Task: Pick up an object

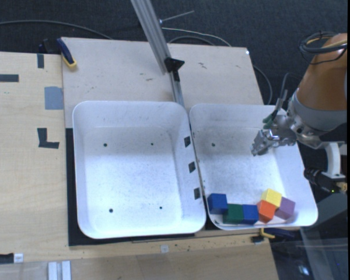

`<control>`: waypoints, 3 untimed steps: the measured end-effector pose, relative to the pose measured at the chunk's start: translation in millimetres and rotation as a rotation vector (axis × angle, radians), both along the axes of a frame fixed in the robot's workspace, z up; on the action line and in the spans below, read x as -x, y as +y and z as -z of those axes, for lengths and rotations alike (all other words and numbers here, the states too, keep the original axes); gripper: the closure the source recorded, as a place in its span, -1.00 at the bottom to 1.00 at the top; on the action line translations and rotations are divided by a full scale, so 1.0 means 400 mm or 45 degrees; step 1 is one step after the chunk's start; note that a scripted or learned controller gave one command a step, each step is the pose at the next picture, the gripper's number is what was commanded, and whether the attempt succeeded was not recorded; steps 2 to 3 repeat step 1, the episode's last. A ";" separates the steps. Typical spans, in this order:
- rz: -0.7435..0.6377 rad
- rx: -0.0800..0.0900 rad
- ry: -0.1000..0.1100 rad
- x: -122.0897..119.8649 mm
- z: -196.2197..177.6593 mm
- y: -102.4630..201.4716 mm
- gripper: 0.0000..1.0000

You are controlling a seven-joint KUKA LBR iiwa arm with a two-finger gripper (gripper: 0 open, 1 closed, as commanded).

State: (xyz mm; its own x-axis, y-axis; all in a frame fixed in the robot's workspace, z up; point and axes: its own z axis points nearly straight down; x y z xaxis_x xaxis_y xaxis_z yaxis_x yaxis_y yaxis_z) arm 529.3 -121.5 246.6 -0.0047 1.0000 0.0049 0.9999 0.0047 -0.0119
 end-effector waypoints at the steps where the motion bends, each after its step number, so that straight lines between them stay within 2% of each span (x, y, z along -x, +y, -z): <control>1: 0.005 0.006 -0.013 -0.006 -0.010 -0.010 -1.00; 3: 0.005 0.006 -0.013 -0.006 -0.010 -0.010 -1.00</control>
